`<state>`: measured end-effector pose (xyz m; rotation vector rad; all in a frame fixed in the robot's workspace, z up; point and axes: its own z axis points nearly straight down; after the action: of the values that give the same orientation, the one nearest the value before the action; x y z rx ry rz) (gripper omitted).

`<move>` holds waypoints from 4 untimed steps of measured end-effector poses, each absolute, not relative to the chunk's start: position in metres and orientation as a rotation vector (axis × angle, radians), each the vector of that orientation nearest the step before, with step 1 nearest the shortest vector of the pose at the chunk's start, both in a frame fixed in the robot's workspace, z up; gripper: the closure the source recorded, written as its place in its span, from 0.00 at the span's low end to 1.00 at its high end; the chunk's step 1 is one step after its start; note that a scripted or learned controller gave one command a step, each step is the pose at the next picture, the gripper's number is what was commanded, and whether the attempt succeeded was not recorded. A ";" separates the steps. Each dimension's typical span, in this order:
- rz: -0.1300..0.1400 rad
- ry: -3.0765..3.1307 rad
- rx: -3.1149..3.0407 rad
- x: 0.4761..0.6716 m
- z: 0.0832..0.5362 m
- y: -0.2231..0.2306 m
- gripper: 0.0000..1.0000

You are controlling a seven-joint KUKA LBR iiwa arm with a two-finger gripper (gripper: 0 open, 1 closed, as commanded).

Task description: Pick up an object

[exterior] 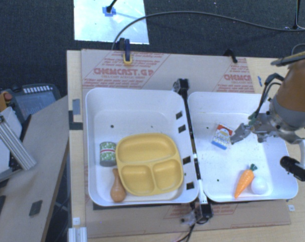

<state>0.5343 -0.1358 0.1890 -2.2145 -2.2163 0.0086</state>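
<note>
In the right bin (207,110) a small red, white and blue box (222,136) lies near the middle. An orange carrot (244,183) with a green top sits by the front wall, with a white ball (259,185) touching its right side. My gripper (252,135) hangs over the right half of this bin, just right of the box, open with nothing between its fingers. Its left finger (239,134) ends close to the box's right edge.
The left bin (137,102) holds a yellow divided tray (149,164), a small green can (108,154) to its left and a brown pear-shaped piece (117,187) at the front. Black clips (181,116) line the wall between the bins.
</note>
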 end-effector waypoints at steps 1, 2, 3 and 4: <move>-0.001 -2.225 -2.218 0.537 0.194 -0.136 0.00; 0.001 -2.222 -2.219 0.539 0.152 -0.134 0.00; 0.001 -2.221 -2.220 0.534 0.094 -0.140 0.00; -0.001 -2.222 -2.221 0.534 0.084 -0.139 0.00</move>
<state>0.5342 -0.1393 0.0843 -2.2209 -2.2220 -0.0005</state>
